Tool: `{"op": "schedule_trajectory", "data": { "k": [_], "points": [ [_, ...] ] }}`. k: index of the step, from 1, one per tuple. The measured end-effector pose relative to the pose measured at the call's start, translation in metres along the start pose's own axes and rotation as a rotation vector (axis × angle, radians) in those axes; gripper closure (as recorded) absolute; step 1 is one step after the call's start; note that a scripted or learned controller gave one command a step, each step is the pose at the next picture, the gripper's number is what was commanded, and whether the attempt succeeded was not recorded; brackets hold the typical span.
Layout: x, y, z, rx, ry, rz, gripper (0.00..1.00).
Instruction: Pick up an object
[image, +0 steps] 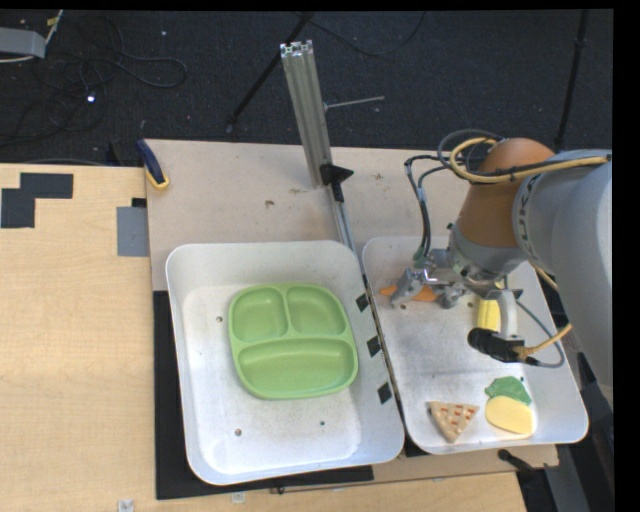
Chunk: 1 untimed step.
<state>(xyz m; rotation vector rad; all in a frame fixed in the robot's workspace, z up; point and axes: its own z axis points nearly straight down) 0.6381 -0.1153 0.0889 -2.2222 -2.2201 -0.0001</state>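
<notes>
Low over the right bin (560, 425), my gripper (425, 288) beside an orange piece (427, 295); finger state — cannot tell. Pizza slice (452, 419) near front.

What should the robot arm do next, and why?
Probably lift straight up a little to test the grab. The gripper sits low in the right bin, right at a small orange thing. I can't tell if it is truly caught, and a short lift would show. The pizza slice toy lies far off.
</notes>
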Motion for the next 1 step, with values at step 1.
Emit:
{"op": "schedule_trajectory", "data": {
  "k": [1],
  "points": [
    [0.0099,0.0018,-0.0114,0.001,0.017,-0.006,1.0]
  ]
}}
